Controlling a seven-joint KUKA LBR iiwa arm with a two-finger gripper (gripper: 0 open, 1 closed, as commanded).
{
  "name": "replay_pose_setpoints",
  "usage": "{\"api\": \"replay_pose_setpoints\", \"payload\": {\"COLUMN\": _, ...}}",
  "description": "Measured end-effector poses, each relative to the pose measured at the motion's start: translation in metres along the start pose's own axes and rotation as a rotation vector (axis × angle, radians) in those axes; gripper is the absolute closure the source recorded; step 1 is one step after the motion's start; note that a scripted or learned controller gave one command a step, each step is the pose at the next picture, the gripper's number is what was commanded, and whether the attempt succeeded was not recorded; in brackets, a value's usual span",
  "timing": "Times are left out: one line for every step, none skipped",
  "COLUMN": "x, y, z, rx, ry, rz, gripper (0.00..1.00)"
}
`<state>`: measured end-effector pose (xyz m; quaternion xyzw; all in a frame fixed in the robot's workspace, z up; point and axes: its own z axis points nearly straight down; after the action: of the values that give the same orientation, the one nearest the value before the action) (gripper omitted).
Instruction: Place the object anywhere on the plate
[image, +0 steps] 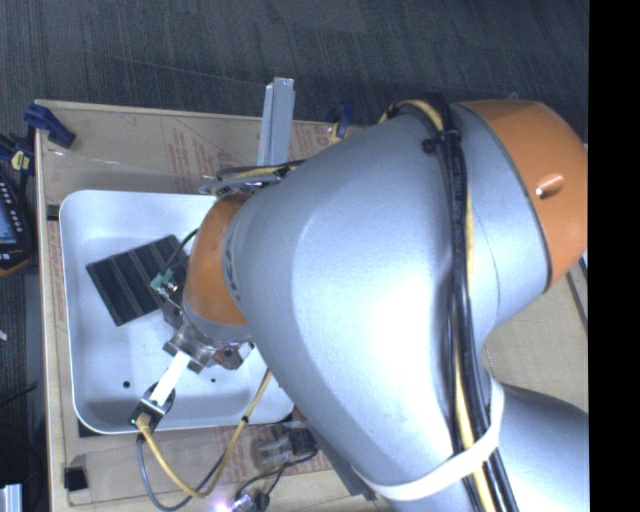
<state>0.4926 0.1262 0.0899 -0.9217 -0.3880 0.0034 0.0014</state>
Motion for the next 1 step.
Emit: {"api": "replay_pose_setpoints", "payload": {"x": -0.0414, "y": 0.0292, "z": -0.1010, "rx": -0.001, "ry": 0.004, "rz": 0.217, "gripper": 1.00}}
